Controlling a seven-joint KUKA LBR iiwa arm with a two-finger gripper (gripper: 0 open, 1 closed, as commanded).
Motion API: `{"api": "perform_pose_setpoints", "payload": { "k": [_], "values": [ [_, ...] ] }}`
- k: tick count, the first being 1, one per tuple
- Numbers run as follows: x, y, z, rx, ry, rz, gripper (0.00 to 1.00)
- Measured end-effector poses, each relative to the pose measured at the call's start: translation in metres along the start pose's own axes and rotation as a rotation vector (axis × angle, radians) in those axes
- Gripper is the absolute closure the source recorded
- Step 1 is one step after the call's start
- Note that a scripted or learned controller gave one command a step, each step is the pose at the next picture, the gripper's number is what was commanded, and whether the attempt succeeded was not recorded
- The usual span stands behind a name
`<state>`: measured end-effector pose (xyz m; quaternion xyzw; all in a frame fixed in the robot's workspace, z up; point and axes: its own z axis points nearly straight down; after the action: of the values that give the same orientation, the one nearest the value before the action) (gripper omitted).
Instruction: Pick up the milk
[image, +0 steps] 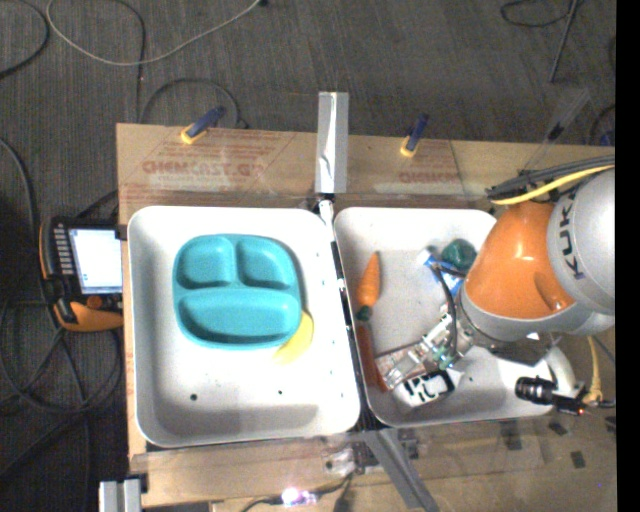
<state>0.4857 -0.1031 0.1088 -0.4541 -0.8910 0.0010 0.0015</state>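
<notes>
Jaws can't really be read from this angle, tbh: whether they're spread or closed is hidden under the wrist hardware, so no call is made on that. What can be seen is the gripper (438, 352) lowered into the right bin (400, 232), near its front edge, with the arm (520, 275) hanging over that bin's right side.

The milk (428, 387) is taken to be the small white carton with dark markings lying just in front of the gripper, close to the bin's front wall. Contact can't be confirmed; it looks beside or just under the tip, and nothing is clearly seen clamped.

A carrot (369, 280) is lying along the bin's left wall, well apart from the carton. Over in the left bin (150, 330) a teal plate (238, 288) is parked with a banana (297, 342) touching its corner.

So the step is judged to be the reach/grasp stage, lift not yet done. Next, the tip needs to be centred over the carton and a firm close made before anything is raised. Clutter around the carton could easily get snagged.
</notes>
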Motion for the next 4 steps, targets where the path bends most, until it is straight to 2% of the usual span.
{"api": "perform_pose_setpoints", "payload": {
  "k": [1,2,3,4],
  "values": [
    [0.0,0.001,-0.01,-0.003,-0.001,0.0,1.0],
    [0.036,0.023,-0.074,-0.002,-0.001,0.218,1.0],
    [-0.015,-0.011,0.014,-0.006,-0.005,0.406,1.0],
    [-0.003,0.0,0.017,-0.014,-0.016,0.602,1.0]
  ]
}}
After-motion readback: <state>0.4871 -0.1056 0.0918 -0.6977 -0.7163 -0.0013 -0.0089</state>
